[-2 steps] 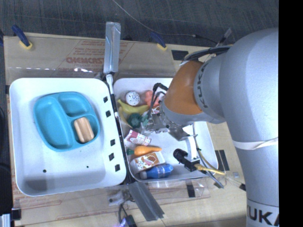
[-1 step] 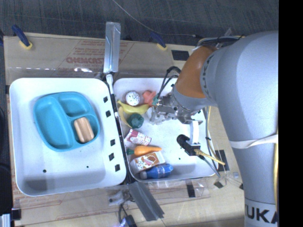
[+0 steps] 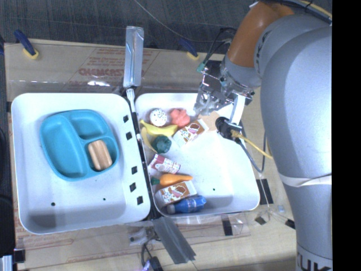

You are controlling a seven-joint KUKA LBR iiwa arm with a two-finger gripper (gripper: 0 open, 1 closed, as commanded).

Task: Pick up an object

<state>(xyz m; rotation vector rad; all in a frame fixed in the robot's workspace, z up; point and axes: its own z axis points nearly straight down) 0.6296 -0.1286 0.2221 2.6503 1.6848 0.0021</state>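
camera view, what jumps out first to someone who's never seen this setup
The big grey arm with its orange band fills the right side, its hand at the far edge of the right bin. In the left bin sits a bright blue divided plate; the right bin holds a jumble of toy food.

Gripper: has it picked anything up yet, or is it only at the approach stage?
Nothing looks picked yet. The gripper sits low at the right bin's far edge, beside the pink toy and small carton; no object is visible between its fingers. Grasp and lift remain. The blue tray holds only a brown roll.
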